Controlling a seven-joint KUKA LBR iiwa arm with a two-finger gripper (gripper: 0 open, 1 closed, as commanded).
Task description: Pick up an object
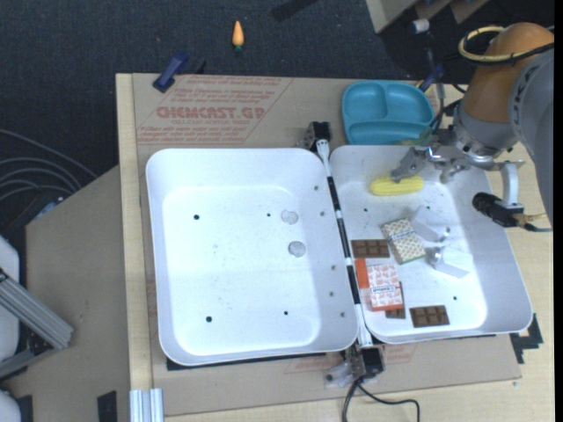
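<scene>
chocolate bar [429,316] at right bin [493,315] near edge, gripper [413,167] above yellow banana [396,185], finger state cannot be told, blue tray [385,111] behind

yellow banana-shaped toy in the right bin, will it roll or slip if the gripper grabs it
The yellow banana-shaped toy looks smooth and rounded, so it may slip from the gripper just above it. Its curved, elongated form lying flat suggests it would pivot or slide rather than roll far. It is probably light plastic, likely easy to nudge across the right white bin.
</scene>
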